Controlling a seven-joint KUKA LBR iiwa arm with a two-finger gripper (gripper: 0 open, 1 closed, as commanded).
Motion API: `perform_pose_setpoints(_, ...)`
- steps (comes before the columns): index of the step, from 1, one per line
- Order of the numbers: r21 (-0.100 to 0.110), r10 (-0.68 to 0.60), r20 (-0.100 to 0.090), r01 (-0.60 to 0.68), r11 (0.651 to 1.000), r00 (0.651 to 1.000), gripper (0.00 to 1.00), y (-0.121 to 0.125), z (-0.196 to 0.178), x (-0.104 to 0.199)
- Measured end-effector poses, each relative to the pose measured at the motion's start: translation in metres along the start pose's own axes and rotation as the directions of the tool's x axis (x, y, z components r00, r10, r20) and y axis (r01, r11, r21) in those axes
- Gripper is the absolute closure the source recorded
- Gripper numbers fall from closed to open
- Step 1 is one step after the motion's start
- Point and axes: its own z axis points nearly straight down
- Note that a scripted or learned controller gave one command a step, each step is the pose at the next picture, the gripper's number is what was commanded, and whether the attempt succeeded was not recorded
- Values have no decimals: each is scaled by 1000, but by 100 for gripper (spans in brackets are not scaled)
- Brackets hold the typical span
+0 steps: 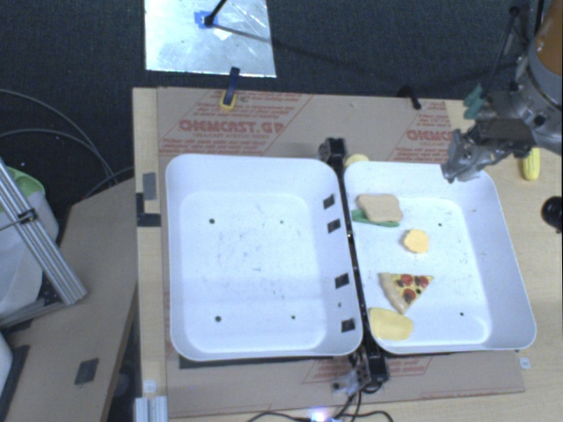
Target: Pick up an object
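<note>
gripper parked at the top right corner of the right bin

gripper [457,167] hangs over the right bin [501,236] rim, can't tell what state it's in. nearest pick is the sandwich slice [380,207], off toward 8 o'clock from it, long axis running roughly 9 to 3.

2 bins side by side on the bench

In the right bin [493,236]: sandwich [379,207] at 11 o'clock, pizza slice [405,288] at 7; gripper [459,167] at 1.
</note>
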Motion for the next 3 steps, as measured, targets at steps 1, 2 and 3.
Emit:
perform_pose_setpoints(1,12,-11,-1,11,1000,1000,100,-8,89,49)
perform_pose_setpoints(2,12,-6,-2,6,1000,1000,100,-6,223,68)
perform_pose_setpoints(3,2,3,2,-3,1000,1000,100,24,203,-21)
